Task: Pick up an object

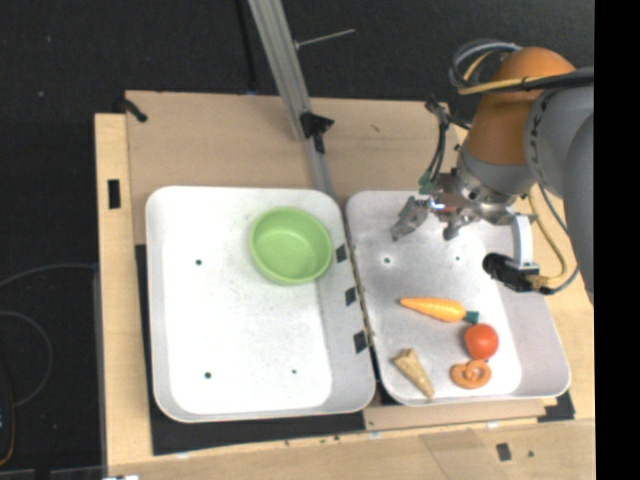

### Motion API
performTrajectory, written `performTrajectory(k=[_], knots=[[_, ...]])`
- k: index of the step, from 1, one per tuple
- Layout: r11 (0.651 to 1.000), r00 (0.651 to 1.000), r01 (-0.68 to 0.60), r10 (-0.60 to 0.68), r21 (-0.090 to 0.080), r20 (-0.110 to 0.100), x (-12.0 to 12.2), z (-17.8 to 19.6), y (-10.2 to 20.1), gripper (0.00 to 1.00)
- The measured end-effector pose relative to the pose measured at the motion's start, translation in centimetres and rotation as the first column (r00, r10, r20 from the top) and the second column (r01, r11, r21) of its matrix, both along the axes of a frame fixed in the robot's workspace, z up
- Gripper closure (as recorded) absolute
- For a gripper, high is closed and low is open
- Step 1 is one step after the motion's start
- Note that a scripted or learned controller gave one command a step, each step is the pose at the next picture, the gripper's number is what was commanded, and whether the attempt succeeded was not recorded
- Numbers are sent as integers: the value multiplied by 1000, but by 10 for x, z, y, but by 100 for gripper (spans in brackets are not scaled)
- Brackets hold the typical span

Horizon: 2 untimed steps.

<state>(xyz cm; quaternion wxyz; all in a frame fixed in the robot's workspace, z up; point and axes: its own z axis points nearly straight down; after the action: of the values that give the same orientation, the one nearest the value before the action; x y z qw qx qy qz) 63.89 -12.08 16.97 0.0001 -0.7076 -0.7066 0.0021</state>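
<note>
Overhead view of the bench [230,133] with two white bins side by side. The left bin [200,368] holds a green bowl [291,246]. The right bin [530,368] holds four small items in its near half: a carrot [433,309], a red tomato [481,341], an orange slice-like piece [470,374] just below the tomato, and a tan cone [413,371]. The gripper [430,218] hangs over the far part of the right bin, well apart from all four items, its two fingers spread and holding nothing. The carrot lies nearest and stands clear of its neighbours, so it appears the easiest target. For a sound grasp, the arm should travel toward the near side, centre over the carrot's middle, turn the fingers across its long axis, then descend until they straddle it before closing.
</note>
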Motion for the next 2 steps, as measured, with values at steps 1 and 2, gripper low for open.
performTrajectory(k=[1, 2], knots=[[1000, 1000, 0, 0, 0, -2, -5, -61, -7, 0], [1000, 1000, 4, -4, 1, 7, -3, -47, -7, 100]])
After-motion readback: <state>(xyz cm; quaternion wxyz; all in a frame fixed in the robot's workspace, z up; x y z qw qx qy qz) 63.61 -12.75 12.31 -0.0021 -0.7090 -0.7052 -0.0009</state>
